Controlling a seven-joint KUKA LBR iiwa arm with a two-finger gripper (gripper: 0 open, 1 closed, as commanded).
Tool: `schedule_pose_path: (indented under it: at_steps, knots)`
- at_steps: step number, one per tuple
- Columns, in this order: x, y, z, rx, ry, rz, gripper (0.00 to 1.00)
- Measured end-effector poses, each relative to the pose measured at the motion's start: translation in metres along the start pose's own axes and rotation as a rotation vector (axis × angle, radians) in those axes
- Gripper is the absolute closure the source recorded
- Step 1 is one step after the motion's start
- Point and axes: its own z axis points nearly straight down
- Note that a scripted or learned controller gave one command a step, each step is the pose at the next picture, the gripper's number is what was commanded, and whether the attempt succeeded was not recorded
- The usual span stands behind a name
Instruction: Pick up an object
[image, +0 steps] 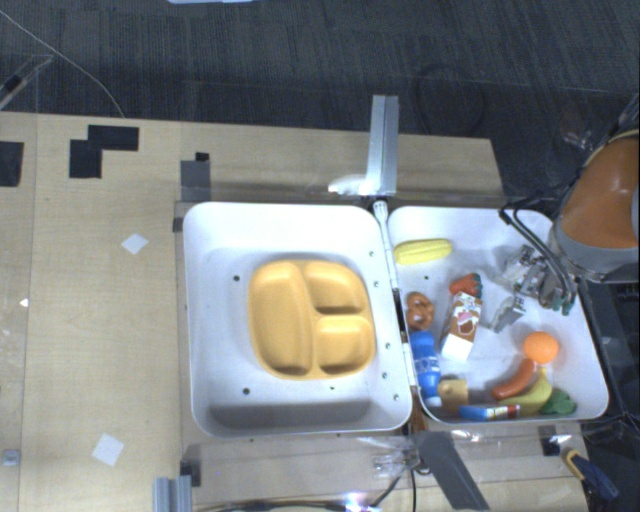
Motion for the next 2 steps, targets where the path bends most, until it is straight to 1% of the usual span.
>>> schedule_pose_path:
  at_steps: [1,2]
  knots:
    - [0.04,0.006,-0.017,0.0,0.001,0.45,0.0]
    - [-0.024,0.009,-0.005,0.0,0.005,0.871,0.0]
